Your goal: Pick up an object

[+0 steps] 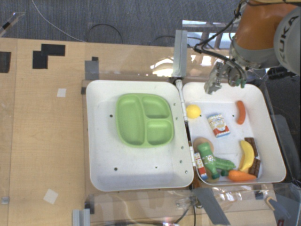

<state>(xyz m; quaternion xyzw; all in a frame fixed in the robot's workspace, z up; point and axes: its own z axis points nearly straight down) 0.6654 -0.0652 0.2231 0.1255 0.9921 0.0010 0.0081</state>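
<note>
You get bright, even overhead light, glare on the clear panel [162,66] behind the bins; the gripper [221,79] looks perhaps slightly blurred.

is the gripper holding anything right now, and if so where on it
Nothing is held. The gripper hangs over the far edge of the right bin with nothing between its fingers; the sausage, lemon and small carton lie loose in it.

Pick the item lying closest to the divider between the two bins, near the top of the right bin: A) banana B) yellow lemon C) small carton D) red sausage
B. The yellow lemon sits right beside the divider in the right bin, while the small carton lies mid-bin, the red sausage is toward the far side and the banana lies lower down.
</note>
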